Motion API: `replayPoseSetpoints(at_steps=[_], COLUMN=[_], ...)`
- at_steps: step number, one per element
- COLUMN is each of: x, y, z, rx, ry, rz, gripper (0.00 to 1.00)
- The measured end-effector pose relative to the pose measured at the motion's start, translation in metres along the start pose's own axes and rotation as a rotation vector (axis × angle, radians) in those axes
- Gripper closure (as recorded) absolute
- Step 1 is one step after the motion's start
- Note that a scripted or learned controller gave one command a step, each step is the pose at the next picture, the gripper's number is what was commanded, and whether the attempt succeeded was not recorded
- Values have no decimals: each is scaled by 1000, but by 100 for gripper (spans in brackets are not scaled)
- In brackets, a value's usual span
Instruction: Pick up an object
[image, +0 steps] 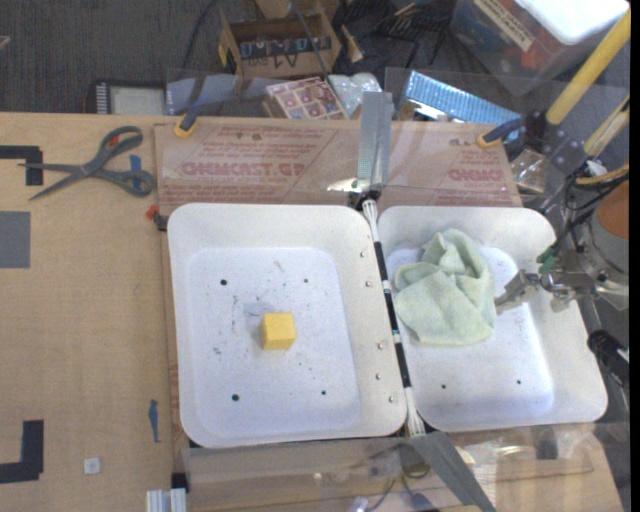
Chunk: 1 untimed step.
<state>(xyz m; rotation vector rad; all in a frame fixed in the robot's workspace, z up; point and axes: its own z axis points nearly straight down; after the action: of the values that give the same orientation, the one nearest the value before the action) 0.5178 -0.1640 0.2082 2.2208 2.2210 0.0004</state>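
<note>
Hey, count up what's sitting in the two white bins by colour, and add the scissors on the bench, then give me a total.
Yellow: 1, the block in the left bin.
Pale green: 1, the cloth in the right bin.
Blue-handled: 1, the scissors on the bench.
Total: 3

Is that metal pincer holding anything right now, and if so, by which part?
It cannot be told. The pincer sits at the right edge of the green cloth, but no cloth is clearly between its tips.

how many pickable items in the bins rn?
2: a yellow block mid left bin, a crumpled green cloth in the right bin. The cloth could be covering something.
</note>
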Motion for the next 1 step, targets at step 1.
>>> replayPoseSetpoints(at_steps=[1], x=[11], y=[4], z=[109], rx=[0], ry=[0], rz=[-125], gripper=[0])
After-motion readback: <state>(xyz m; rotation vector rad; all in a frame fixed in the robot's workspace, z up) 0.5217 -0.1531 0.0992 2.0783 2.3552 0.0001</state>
